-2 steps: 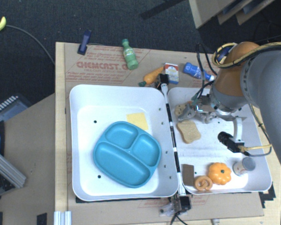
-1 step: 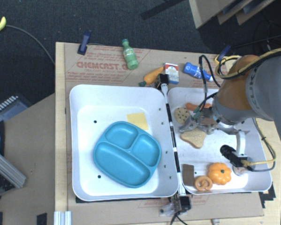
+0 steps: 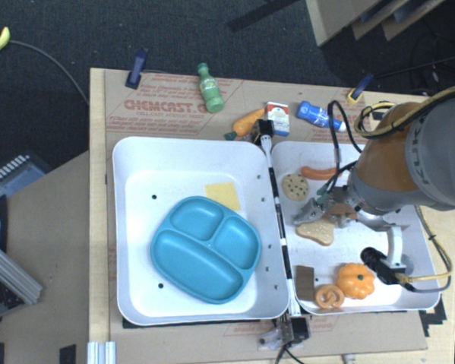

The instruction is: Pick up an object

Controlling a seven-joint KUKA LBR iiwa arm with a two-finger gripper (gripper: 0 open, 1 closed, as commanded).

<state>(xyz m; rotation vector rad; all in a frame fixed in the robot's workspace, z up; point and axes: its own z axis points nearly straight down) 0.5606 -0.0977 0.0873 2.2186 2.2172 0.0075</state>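
My gripper (image 3: 322, 213) hangs low in the right bin (image 3: 425, 300), near its left-centre. It is just above a flat beige bread-shaped piece (image 3: 316, 233), and I cannot tell whether it touches it. A chocolate-chip cookie (image 3: 294, 186) and an orange sausage (image 3: 319, 173) lie behind the gripper. An orange pumpkin (image 3: 356, 281), a small pretzel (image 3: 329, 297) and a brown block (image 3: 304, 280) sit at the bin's front. The arm's bulky wrist covers the bin's back right.
The left bin (image 3: 137, 165) holds a blue divided plate (image 3: 205, 248) and a yellow slice (image 3: 224, 194). Behind the bins lie a green bottle (image 3: 210, 88), a carrot (image 3: 247, 122), a small carton (image 3: 277, 118) and a blue can (image 3: 315, 113). Cables trail beside the arm.
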